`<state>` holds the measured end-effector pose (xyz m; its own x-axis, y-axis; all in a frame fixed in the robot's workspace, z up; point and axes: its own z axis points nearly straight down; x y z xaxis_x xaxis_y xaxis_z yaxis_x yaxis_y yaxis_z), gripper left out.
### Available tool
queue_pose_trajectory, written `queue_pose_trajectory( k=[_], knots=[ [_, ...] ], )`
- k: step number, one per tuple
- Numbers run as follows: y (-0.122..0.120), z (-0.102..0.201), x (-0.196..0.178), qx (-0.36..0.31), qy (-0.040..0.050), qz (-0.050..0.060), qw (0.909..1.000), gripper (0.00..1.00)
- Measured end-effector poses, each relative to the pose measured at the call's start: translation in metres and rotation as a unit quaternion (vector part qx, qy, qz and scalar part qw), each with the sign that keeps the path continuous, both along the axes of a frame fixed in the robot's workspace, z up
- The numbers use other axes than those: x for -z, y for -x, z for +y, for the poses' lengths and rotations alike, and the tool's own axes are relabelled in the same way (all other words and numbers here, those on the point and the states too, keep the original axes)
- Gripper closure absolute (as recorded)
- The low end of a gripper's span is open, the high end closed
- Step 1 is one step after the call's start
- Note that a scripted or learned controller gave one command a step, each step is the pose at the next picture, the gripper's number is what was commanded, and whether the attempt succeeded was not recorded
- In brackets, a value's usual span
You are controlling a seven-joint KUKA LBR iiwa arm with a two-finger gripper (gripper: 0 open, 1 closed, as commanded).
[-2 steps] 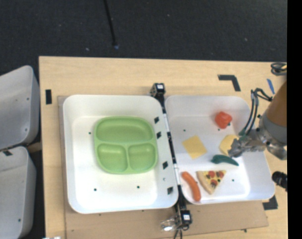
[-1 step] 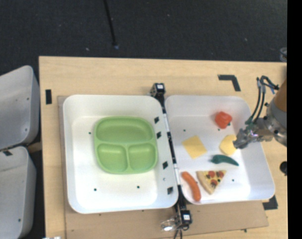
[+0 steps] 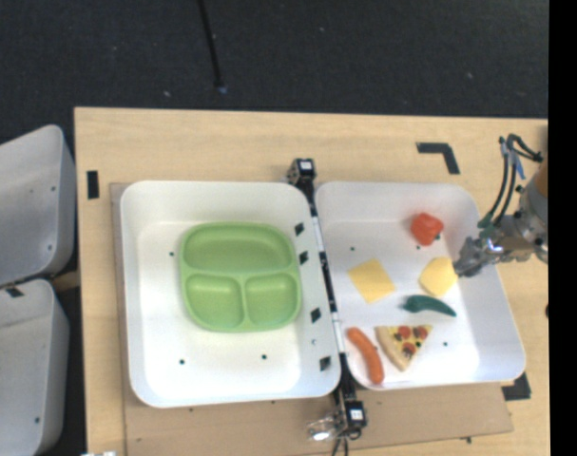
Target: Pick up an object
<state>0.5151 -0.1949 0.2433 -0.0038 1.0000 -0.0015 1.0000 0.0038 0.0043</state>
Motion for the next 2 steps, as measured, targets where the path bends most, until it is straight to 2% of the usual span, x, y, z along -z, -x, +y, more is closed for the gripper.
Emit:
queue_pose_trajectory(
  k=[2],
  knots=[
    [-0.021,0.095,-0.016,-0.002,-0.0009,0.000,1.0000,1.00]
  ],
)
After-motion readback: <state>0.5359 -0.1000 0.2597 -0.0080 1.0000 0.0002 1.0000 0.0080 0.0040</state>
